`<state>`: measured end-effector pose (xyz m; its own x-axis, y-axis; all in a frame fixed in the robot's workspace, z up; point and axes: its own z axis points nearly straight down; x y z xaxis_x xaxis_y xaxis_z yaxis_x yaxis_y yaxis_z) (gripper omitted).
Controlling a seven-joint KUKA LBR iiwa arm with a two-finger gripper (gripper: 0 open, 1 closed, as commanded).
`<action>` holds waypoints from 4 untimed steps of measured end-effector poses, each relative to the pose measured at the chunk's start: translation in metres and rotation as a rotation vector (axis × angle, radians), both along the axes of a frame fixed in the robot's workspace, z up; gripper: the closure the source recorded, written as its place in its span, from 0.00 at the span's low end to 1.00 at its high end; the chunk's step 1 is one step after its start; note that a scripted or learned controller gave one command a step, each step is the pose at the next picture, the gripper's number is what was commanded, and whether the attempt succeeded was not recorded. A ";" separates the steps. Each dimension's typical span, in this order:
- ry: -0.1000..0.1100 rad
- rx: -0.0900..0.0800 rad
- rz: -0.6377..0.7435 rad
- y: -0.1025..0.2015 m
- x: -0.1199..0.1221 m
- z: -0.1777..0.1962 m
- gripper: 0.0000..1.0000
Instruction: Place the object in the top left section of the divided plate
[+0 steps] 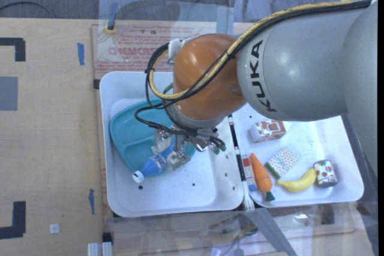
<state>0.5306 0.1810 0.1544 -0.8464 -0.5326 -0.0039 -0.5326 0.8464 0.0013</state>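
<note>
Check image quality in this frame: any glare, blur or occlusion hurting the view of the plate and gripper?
Camera view: the arm looms large and hides much of the teal plate; the gripper region is small and soft, finger detail unreadable; the white left bin is bright, near washed out; glare on the clear sheet above; right-bin banana reads sharply.

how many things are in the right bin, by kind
carrot: 1
banana: 1
small carton: 1
checkered packet: 1
small can: 1
total: 5
</note>
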 end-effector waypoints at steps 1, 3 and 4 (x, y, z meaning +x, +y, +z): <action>-0.006 0.002 0.222 0.001 0.068 0.031 1.00; -0.008 0.000 0.674 -0.008 0.118 0.080 1.00; -0.003 -0.001 0.716 -0.067 0.058 0.032 1.00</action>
